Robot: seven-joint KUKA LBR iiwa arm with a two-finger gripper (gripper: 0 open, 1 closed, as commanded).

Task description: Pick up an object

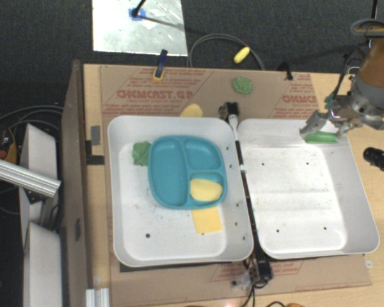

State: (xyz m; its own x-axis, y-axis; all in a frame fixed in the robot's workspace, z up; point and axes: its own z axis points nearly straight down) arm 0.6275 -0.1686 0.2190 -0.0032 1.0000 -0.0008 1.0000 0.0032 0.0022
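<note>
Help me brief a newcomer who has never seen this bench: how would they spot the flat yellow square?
Start at the left white bin. Find the blue divided plate in its middle, then look just below the plate's lower edge. The yellow square lies flat on the bin floor, unlike the rounded yellow lump sitting in the plate.

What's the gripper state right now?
Gripper: cannot be told, it sits right over a green object at the right bin's far edge.
</note>
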